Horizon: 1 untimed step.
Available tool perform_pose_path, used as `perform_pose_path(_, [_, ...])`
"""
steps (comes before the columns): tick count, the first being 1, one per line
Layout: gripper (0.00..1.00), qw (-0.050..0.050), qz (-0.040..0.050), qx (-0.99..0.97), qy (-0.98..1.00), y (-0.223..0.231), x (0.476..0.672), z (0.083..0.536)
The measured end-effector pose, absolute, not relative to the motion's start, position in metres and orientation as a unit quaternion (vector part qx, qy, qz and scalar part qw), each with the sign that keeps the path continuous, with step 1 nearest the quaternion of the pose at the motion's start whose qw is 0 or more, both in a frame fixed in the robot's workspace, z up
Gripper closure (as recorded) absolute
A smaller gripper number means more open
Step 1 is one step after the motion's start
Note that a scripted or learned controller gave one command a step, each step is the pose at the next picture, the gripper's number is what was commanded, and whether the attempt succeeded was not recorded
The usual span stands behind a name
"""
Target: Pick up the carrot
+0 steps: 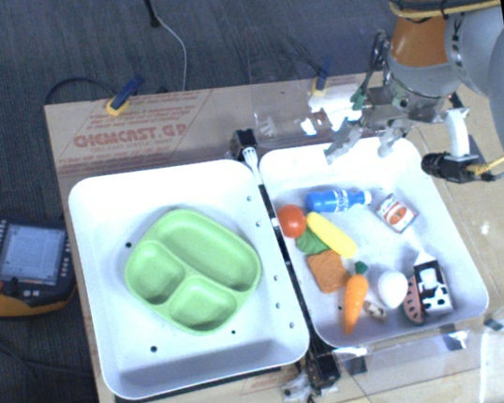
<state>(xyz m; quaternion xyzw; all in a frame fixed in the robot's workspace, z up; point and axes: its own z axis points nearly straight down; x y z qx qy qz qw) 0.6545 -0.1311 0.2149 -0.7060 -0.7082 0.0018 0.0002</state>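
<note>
Carrot [352,302]: near part of right bin [455,239], beside egg [392,289]. Jaws [363,141]: wide, holding nothing, over bin's far edge.

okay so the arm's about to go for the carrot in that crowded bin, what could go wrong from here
1. Crowding: the carrot lies among an egg, an orange-brown block and a small mushroom-like piece, so the fingers might nudge or grab a neighbour instead.
2. Long travel: the gripper is open above the right bin's far edge, well away from the carrot, so a slightly misjudged descent could miss it.
3. The carrot lies tilted, so a grasp misaligned with it may slip.
</note>
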Motion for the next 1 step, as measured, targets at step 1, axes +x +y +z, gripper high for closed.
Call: perform_pose_path(1, [0.0,0.005,0.0047,-0.686,-0.728,-0.1334,0.5529,0.1527])
